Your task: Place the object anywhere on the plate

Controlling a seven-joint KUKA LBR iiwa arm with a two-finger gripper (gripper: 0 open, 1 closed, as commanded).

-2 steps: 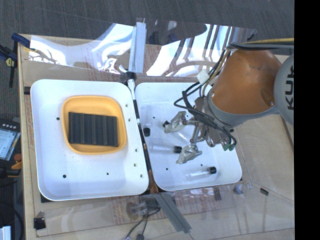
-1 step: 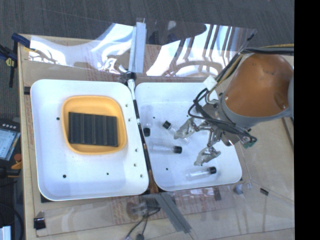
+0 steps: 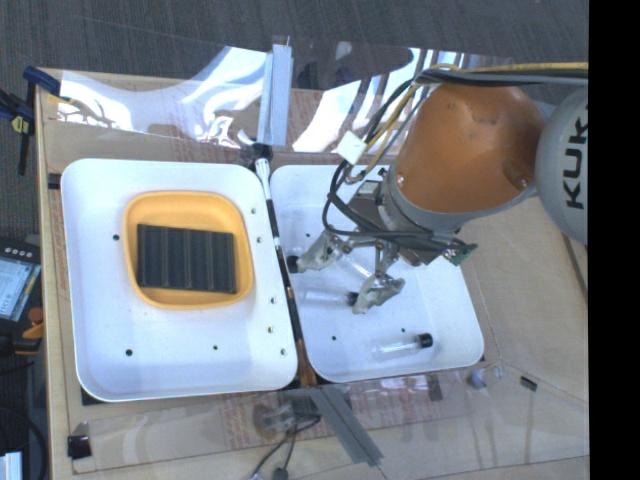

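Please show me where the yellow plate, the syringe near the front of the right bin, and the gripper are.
yellow plate (image 3: 150,213): camera view, its bare left rim.
syringe (image 3: 400,346): camera view, middle of its clear barrel.
gripper (image 3: 345,273): camera view, midway between its fingertips.

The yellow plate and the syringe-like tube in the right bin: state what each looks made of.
Yellow plate: seemingly matte moulded plastic, with even colour and soft rounded rim; its dark ribbed insert could be rubber or plastic. Tube: apparently clear glossy plastic, since the white bin shows through it, with a black tip.
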